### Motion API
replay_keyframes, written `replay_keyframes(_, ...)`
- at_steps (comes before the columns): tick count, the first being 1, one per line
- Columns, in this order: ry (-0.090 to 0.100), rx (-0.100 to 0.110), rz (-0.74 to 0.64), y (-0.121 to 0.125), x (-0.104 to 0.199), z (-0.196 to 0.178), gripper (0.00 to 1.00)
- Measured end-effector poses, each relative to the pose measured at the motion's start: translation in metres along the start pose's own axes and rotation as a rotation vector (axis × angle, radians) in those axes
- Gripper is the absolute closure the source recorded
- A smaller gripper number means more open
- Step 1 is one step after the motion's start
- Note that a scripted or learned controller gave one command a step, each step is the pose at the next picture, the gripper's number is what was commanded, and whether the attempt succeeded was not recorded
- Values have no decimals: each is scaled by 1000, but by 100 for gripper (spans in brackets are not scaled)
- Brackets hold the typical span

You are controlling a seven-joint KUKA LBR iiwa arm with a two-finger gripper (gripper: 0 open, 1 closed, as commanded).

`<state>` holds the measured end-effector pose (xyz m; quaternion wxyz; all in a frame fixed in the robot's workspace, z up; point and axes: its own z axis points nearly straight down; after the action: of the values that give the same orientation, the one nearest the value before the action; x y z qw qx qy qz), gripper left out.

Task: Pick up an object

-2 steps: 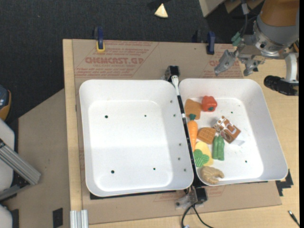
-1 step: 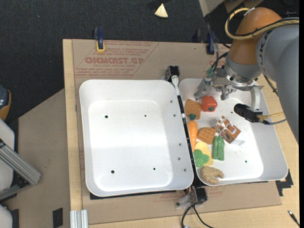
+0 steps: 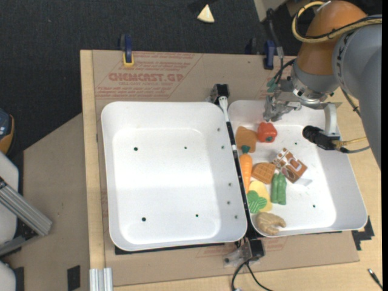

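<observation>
Red toy tomato just beneath claw, grip indiscernible; "CHEMCAST GP" on brown board.

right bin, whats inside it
The right bin holds toy food: a red tomato under the gripper, carrot, waffle, green pepper. Lower pieces overlap, hiding parts.

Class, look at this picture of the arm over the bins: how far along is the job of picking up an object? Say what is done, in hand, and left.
Done: the gripper has reached the right bin and sits just above the red toy.
In hand: nothing visibly; the red toy lies on the bin floor beside the orange piece.
Left: closing on an object and lifting it. The carrot, waffle and green pieces lie untouched.
</observation>
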<state>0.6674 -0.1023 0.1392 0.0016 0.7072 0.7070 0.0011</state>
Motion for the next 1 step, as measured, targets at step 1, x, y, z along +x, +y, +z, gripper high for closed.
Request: replay_keyframes(1, 0, 1, 0, 0, 0, 1, 0)
